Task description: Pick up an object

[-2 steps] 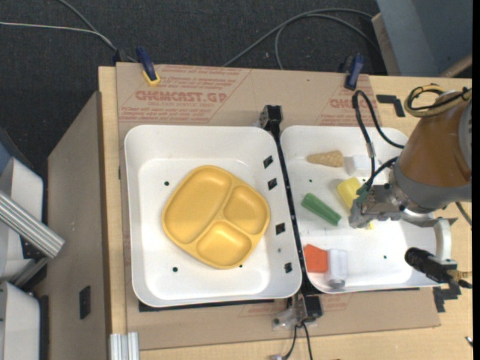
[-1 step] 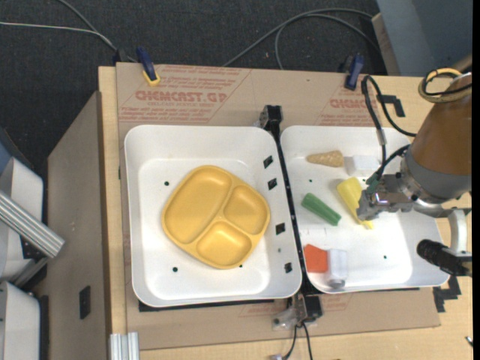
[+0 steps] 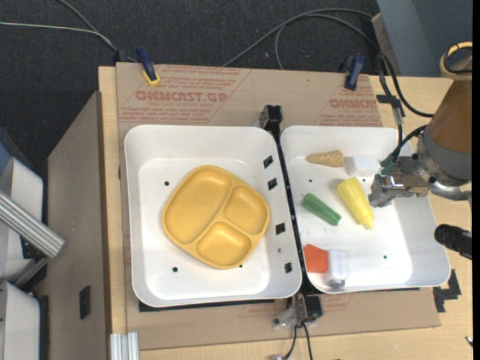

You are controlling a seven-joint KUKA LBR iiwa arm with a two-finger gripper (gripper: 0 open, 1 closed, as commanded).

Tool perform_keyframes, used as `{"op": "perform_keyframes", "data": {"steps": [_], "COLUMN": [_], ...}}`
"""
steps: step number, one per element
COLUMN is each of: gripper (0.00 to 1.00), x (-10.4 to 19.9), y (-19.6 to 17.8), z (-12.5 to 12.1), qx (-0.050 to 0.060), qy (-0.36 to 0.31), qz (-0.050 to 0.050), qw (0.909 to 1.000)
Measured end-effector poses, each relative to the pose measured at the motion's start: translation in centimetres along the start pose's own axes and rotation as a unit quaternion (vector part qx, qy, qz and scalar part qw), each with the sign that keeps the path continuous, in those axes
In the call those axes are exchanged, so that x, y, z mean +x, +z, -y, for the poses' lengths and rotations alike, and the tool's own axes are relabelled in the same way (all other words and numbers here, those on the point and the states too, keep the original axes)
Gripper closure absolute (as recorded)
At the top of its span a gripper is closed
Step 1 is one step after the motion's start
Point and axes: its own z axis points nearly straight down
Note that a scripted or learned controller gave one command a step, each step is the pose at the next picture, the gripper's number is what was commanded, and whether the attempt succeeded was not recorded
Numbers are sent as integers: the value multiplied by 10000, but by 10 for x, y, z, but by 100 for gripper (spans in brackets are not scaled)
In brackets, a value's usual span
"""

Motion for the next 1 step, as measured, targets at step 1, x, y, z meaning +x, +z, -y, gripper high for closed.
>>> {"op": "perform_keyframes", "data": {"steps": [1], "gripper": [100], "x": [44], "y": [9], "z": [0], "qx": [44], "qy": [-9], "qz": [-14], "qw": [10000]}}
